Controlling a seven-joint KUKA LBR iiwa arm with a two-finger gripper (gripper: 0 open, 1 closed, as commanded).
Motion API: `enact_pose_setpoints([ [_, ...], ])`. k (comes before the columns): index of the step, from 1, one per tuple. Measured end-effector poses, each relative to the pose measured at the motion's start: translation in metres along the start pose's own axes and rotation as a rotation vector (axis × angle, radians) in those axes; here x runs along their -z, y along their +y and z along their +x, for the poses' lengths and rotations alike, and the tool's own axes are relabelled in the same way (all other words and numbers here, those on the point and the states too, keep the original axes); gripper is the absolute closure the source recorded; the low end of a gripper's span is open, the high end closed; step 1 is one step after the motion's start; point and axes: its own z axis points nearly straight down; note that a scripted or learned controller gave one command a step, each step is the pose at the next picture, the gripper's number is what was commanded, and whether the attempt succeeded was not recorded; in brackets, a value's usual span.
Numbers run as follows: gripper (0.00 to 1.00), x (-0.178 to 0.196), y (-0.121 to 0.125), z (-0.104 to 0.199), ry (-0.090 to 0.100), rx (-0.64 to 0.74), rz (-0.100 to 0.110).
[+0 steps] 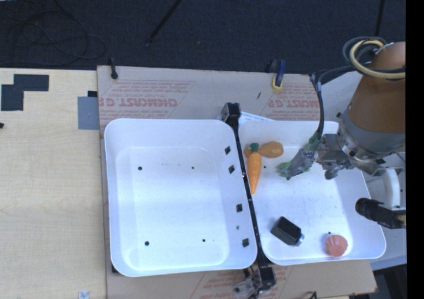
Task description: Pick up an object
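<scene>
Objects all sit in the right bin (377, 241), none lifted: carrot (254, 170) against the divider at frame centre, orange oval piece (271, 150) just beside its top, black block (287, 231) lower down, pink ball (336, 244) at lower right. Gripper (295, 166) hovers mid-bin, right of the carrot; whether it is released or clenched cannot be told. Pick not yet made.

floor: dark carpet (199, 19), cables | bench: pale wood (46, 178) | cardboard sheet (165, 95)
</scene>
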Motion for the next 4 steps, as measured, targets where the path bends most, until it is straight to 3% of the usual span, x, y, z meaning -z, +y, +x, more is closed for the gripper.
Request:
enact_pose_setpoints([
  [1,0.0,0.136,-0.021,-0.055,-0.006,-0.004,-0.017],
  [2,0.0,0.272,-0.045,0.008,-0.002,0.007,-0.015],
  [3,1.0,0.275,-0.043,0.007,-0.002,0.004,0.0],
  [4,1.0,0.277,-0.025,0.06,-0.001,0.005,-0.003],
])
